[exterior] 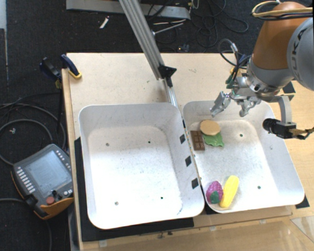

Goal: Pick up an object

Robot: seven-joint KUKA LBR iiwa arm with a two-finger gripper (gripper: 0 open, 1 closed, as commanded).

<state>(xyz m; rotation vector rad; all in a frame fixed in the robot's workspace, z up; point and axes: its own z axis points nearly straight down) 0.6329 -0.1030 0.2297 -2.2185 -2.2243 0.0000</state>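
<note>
My gripper [231,107] hangs open above the far edge of the right bin [275,166], with nothing between its fingers. Just below and to its left in that bin lie a tan bun-shaped piece [210,127] on a green leaf-like piece [215,139] and a brown chocolate bar [198,141]. Near the bin's front left corner a yellow corn cob [229,191] rests beside a purple bunch of grapes [214,190].
The left bin [130,165] stands alongside the right one. A metal pole [145,37] slants across the back of the bench down to the gap between the bins. A teach pendant [42,179] lies on the floor to the left.
</note>
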